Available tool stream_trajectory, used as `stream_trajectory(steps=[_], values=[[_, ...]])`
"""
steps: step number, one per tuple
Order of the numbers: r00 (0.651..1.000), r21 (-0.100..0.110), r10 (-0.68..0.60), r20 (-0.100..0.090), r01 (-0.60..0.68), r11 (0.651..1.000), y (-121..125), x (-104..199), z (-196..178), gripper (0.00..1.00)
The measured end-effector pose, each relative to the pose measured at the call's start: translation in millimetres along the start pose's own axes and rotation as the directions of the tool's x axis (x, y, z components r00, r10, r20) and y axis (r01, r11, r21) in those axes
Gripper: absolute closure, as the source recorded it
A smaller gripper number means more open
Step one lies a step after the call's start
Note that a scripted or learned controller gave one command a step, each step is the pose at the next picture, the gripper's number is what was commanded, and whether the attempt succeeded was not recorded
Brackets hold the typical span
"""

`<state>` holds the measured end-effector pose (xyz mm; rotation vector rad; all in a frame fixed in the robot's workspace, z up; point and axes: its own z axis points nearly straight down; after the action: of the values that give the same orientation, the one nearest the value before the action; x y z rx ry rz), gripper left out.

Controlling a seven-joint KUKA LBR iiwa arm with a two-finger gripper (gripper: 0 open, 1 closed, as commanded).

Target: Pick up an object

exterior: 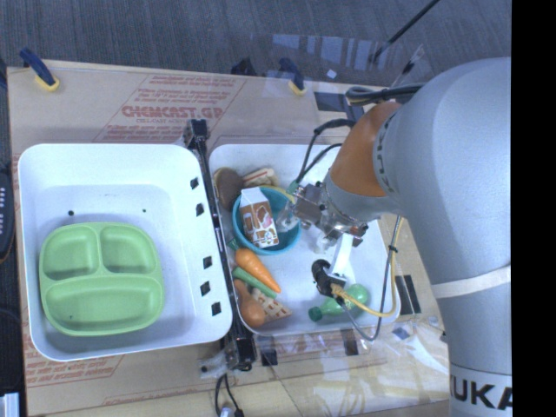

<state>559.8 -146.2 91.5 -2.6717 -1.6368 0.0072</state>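
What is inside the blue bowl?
A small carton with a picture on it stands inside the blue bowl. It covers the bowl's bottom, so anything beneath stays hidden.

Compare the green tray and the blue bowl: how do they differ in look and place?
The green tray is a flat rectangle split into three compartments; the blue bowl is round and deeper. The tray lies in the left bin, the bowl in the right bin amid toy food. The bowl holds a small carton; the tray's compartments hold nothing.
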Motion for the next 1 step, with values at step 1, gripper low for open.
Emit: stream_trajectory(steps=[1], values=[[0.994,0.002,0.107,0.007,-0.107,0.994,35.3,65.4,0.0,0.00]])
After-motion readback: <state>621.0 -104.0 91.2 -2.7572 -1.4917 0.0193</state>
